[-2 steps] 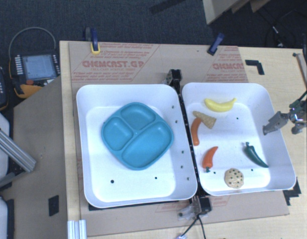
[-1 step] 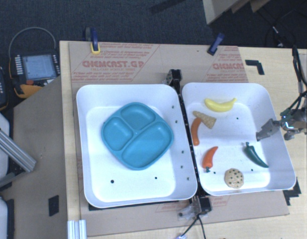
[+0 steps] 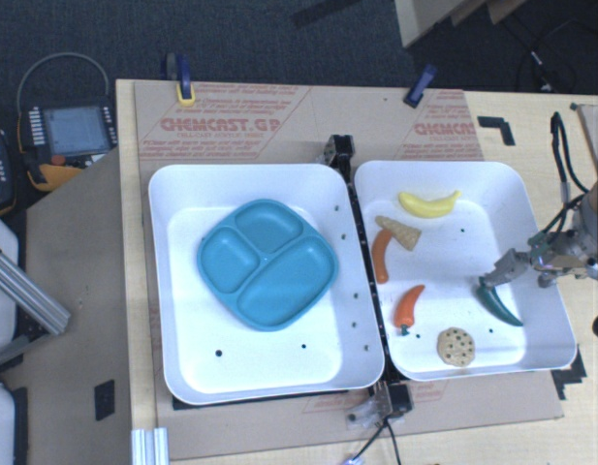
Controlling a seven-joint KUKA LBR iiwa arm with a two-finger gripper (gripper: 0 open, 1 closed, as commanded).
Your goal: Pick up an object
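Starting at your left, the left bin [image 3: 182, 356] is sitting on the desk [image 3: 134, 260] and carrying a blue divided plate [image 3: 267, 263], which is lying flat near the bin's middle with its three compartments facing up.

Moving across the divider, the right bin [image 3: 531, 347] is holding the loose items. A yellow banana [image 3: 428, 202] is lying near the top. Just below it, a tan cone-shaped piece [image 3: 399, 232] is touching the upper end of an orange sausage-like piece [image 3: 380, 256]. Further down, a red-orange pepper [image 3: 409, 307] is lying at a slant, and a round cookie [image 3: 456, 346] is resting near the bin's lower wall.

Toward the right side of that bin, a dark green pepper [image 3: 498, 304] is lying at a slant. The gripper [image 3: 497, 274] is reaching in from your right, with its tip sitting just above the green pepper's upper end. You cannot tell whether the fingers are released or clenched, nor whether they are touching the pepper.
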